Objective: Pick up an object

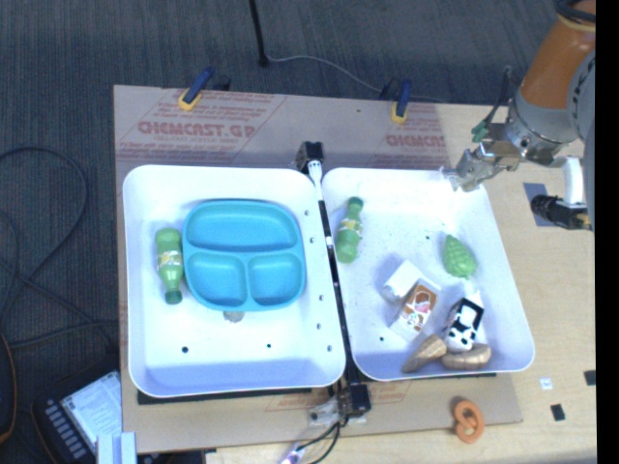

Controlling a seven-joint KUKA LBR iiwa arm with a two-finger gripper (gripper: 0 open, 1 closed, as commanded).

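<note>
Hovering at the right bin's [503, 249] far corner, the tool [466, 174] overlooks scattered toys.

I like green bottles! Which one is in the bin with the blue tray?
The green bottle lying left of the blue tray; the other bottle lies in the right bin.

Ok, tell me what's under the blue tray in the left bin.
A small grey-brown object pokes out beneath the blue tray at its near edge; the rest is covered, so I can't identify it. The left bin lies underneath.

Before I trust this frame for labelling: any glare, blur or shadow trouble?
Camera view: even, soft lighting; the right bin looks a bit washed out white; the pincer near its top corner is slightly soft; small items cast only faint shadows.
</note>
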